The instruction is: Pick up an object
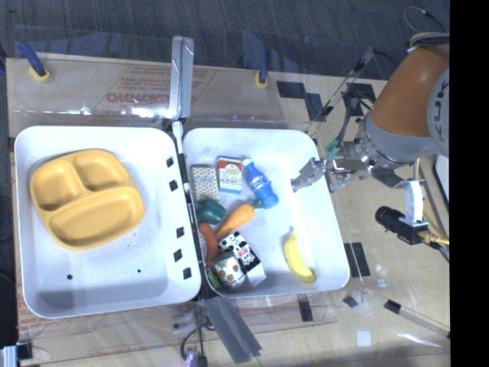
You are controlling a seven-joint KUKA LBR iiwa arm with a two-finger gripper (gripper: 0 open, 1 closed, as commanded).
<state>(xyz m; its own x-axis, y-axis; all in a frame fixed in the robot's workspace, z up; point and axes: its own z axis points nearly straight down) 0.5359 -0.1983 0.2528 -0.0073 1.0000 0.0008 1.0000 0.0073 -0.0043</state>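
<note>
Toward the right bin's near right corner lies the banana, your likeliest target: it rests alone on bare floor, its long axis running from the bin's middle toward that corner. From the gripper, which hangs over the right bin's far right quarter, the banana lies toward the near edge, with open floor between. Whether the jaws stand open or closed you cannot tell, and nothing is seen between them. Note the blue bottle just to the gripper's left, beside a small carton; a carrot and patterned blocks crowd the bin's left wall. Expect the right wall near the banana to limit approach room. A yellow divided tray occupies the left bin.
</note>
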